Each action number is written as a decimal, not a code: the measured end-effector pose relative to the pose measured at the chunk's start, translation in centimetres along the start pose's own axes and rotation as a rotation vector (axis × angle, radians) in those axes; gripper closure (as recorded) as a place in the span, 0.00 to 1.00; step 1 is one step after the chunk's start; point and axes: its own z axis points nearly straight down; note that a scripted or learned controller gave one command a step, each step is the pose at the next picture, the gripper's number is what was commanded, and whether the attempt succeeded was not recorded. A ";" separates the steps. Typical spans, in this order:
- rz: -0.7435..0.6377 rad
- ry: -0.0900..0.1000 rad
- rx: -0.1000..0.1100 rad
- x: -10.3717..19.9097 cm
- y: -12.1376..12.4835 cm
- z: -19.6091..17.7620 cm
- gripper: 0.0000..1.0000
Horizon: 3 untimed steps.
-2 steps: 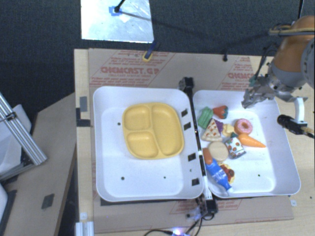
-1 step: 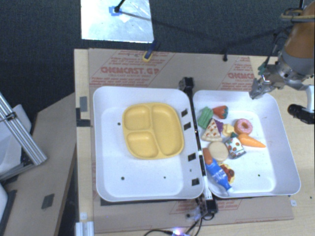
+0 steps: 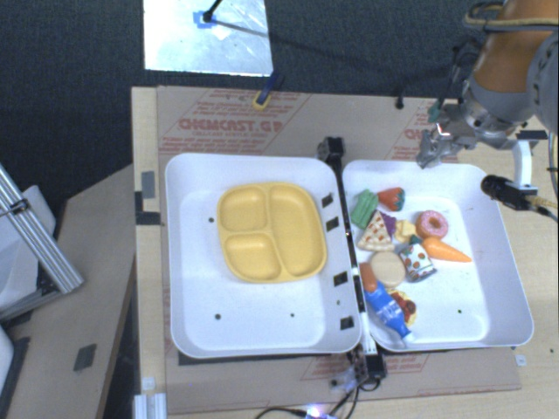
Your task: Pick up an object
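The right bin (image 3: 489, 312) holds a cluster of toy foods on its left half: a green piece (image 3: 363, 206), a red tomato-like piece (image 3: 392, 198), a pizza slice (image 3: 376, 232), a pink doughnut (image 3: 432, 224), an orange carrot (image 3: 447, 251), a small can (image 3: 417, 262), a beige round piece (image 3: 388, 270) and a blue packet (image 3: 386, 309). My gripper (image 3: 431, 155) hangs above the far edge of the right bin, apart from all the toys, with nothing seen in it.
The left bin (image 3: 188, 321) carries a yellow divided plate (image 3: 269, 231). A black-clipped divider (image 3: 342, 234) runs between the bins. A shiny metal sheet (image 3: 208, 24) lies on the dark floor beyond the bench. The right bin's right half is bare.
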 end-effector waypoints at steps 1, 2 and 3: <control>-0.001 0.000 0.003 5.7 0.5 1.0 1.00; -0.002 0.001 0.002 11.7 0.6 -0.1 1.00; -0.001 0.002 0.003 17.8 -0.4 -0.1 1.00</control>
